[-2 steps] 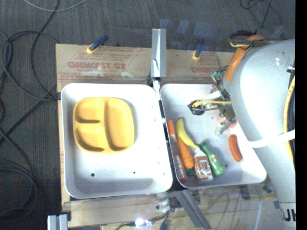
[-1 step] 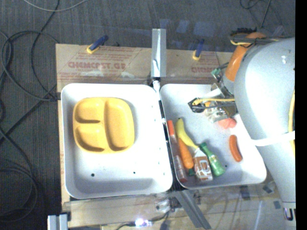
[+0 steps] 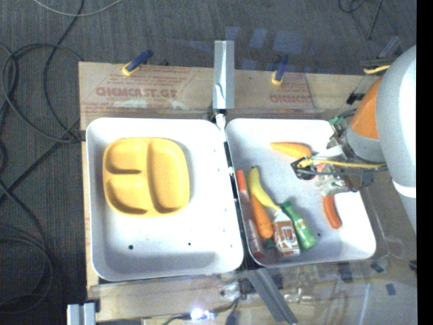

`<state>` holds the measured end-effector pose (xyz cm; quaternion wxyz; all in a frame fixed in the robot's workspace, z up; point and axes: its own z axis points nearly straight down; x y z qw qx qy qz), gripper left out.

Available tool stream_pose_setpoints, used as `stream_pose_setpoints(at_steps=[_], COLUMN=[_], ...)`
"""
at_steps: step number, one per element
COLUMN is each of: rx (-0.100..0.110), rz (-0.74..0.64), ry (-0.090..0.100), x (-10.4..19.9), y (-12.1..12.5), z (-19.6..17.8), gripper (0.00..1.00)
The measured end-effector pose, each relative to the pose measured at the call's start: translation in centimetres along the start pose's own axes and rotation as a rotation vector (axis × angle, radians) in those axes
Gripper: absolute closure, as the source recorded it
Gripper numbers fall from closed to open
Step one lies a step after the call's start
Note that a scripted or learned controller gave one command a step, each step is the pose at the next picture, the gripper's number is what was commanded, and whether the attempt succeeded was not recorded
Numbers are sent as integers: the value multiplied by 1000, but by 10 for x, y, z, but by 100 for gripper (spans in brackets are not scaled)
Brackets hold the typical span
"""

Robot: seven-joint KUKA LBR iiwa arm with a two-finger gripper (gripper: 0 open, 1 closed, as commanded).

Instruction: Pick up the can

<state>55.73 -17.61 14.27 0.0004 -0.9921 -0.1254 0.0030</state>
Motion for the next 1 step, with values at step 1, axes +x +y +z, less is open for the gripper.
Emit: stream_pose_setpoints(at_steps=[1], rx=[2], rz=[-86], ry=[1], x=[20], y=[-116], z=[-39], gripper=[100])
